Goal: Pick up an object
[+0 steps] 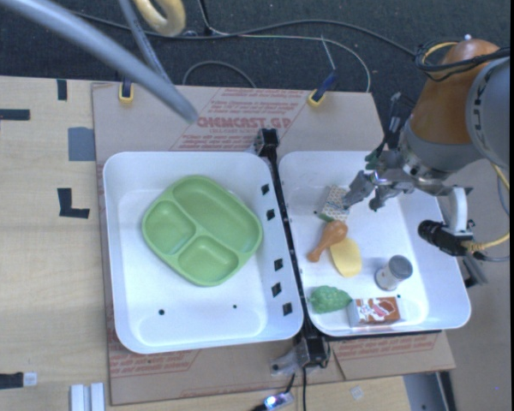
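2 shallow white bins sit side by side on the wooden desk [34, 229], over a brown cardboard sheet [240, 114] printed in red; the word on it looks like "CHEMCAST", and the rest is too blurred to read. A black divider [278, 229] runs between them, and it serves as the landmark for what follows.

Left of the divider, the left bin [128, 315] holds 1 light green plastic tray [202, 228] with 3 compartments and rounded corners, lying flat and turned at an angle.

Right of the divider, the right bin [428, 302] holds the smaller things. The grey arm [450, 114] with its orange band reaches over this bin's far right part, and the gripper [370, 191] hangs low there, its dark fingers [357, 192] slightly apart with nothing visibly between them. Just beside the fingertips, toward the divider, lies a small speckled grey block [334, 200]. Nearer the front edge lies an orange toy drumstick [327, 239], its long axis slanting, thick end toward the gripper and thin end toward the divider. Touching it on the right is a yellow rounded piece [346, 257]. Further right stands a small grey can [394, 271]. Closest to the front are a green leafy toy [330, 299] and a red-and-white packet [377, 311] whose print cannot be read.
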You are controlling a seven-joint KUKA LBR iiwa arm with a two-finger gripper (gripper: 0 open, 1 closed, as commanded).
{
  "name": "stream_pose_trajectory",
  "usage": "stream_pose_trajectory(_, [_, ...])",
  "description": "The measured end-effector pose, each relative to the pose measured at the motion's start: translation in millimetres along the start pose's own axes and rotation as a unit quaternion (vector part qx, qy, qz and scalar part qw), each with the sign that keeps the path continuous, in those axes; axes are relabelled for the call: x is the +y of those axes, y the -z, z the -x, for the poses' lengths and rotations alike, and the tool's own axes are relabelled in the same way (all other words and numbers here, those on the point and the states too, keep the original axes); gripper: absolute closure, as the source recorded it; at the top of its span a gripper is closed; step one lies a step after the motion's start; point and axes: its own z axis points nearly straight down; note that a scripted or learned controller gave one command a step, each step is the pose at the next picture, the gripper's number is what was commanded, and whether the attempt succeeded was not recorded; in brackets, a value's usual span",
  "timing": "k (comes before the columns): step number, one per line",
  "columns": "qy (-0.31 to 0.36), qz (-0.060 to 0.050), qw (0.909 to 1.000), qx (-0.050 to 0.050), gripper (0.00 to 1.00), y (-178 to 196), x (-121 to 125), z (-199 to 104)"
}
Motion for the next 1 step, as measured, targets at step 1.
stream_pose_trajectory(1, [0.0, -0.001, 1.0, 0.0, 1.0, 20.0, 0.6, -0.5])
